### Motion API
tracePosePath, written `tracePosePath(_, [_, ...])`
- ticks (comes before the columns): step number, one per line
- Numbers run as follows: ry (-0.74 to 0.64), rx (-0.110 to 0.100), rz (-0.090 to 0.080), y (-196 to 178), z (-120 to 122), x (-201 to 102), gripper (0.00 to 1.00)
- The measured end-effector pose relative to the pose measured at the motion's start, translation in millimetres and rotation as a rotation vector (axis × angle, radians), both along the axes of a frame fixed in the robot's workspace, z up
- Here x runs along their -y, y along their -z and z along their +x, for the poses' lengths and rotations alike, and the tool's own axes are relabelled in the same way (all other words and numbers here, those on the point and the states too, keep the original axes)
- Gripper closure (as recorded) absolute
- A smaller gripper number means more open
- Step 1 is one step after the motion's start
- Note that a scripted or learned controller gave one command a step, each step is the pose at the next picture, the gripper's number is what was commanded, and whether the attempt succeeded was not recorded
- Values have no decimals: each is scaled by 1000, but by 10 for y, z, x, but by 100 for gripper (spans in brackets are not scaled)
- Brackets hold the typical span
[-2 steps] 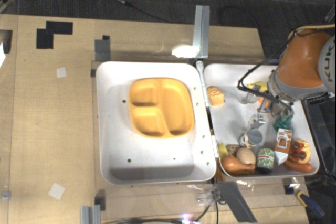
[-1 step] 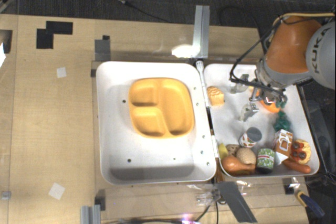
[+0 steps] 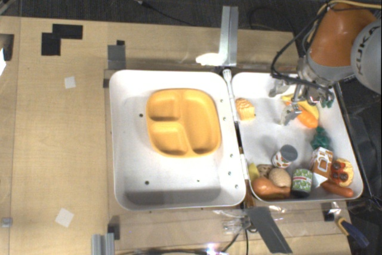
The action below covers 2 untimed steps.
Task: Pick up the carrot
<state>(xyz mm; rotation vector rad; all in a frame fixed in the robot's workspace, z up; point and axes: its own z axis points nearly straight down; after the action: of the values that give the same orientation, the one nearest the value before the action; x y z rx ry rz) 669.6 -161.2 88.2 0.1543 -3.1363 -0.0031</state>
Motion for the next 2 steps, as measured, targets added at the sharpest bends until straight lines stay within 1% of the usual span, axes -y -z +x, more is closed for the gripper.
tracePosePath(1, [-67, 13, -4, 0, -290, 378, 0])
tracePosePath(2, [25, 14, -3, -6, -601, 128, 0])
